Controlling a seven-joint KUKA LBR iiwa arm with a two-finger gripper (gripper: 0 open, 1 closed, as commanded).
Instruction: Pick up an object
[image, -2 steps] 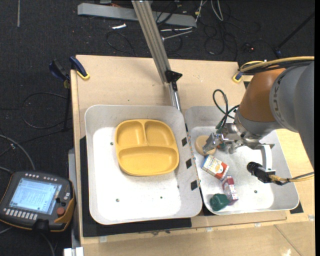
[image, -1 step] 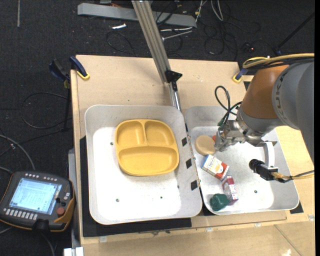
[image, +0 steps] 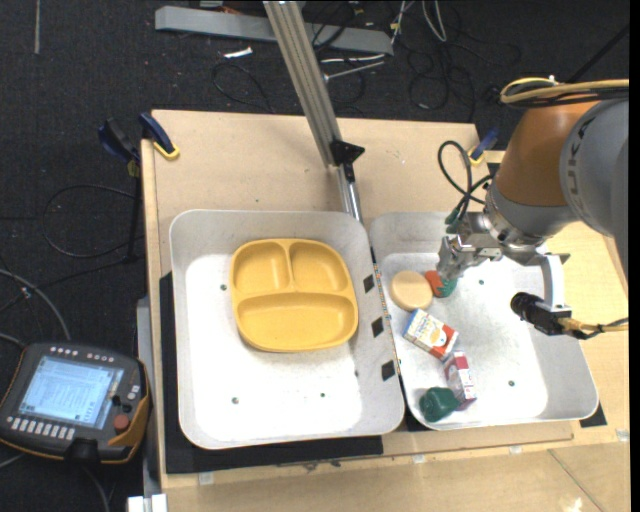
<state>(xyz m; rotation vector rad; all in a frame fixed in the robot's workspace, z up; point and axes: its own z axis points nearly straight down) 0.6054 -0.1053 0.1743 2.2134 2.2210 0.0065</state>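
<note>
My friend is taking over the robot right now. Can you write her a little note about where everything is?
Gripper: low in the right bin, right by the round tan piece and a small red-and-green thing. I can't tell if it holds anything.
Also in the right bin: carton, small red pack, dark green thing.
Left bin: yellow tray.
Done: arm is down among the things.
Left: grab one and lift it.
</note>
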